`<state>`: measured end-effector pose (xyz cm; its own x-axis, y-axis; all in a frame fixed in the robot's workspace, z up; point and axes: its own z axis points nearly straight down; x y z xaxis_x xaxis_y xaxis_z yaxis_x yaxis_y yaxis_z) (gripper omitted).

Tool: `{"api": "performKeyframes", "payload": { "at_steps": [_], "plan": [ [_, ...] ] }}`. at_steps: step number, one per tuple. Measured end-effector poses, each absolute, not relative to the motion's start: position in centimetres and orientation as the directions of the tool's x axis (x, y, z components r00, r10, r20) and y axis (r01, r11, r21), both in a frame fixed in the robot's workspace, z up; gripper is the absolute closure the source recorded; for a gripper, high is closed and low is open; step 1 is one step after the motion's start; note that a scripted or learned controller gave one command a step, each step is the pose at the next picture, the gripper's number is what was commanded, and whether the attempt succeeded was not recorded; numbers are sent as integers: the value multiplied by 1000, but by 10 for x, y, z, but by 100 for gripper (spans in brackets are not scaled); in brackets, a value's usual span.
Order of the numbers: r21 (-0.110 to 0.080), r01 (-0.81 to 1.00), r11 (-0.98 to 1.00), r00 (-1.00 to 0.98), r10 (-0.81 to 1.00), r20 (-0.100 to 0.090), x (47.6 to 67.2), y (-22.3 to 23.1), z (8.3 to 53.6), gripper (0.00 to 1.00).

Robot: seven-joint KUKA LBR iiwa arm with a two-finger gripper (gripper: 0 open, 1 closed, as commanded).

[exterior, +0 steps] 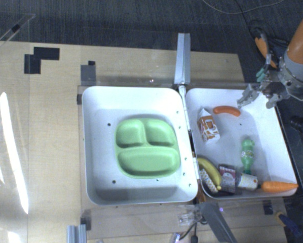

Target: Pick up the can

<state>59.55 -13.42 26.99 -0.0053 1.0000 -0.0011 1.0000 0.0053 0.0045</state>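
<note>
The can (244, 181) lies on its side near the front wall of the right bin (280, 135), dark with a pale end. It rests between a banana (209, 171) and an orange carrot (279, 187). My gripper (256, 100) hangs over the bin's back right corner, far from the can. It is open, with nothing between its fingers (244, 98).
The right bin also holds an orange sausage (226, 111), a small carton (208, 127), a green bottle (247, 154) and a dark packet (227, 174) touching the can. In the left bin (90, 151) lies a green divided plate (147, 147). A metal post (183, 59) stands between the bins.
</note>
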Motion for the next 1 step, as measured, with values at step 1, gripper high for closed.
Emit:
{"api": "performKeyframes", "payload": {
  "at_steps": [1],
  "plan": [
    [3,919,-393,393,919,1,614,-160,154,0]
  ]
}}
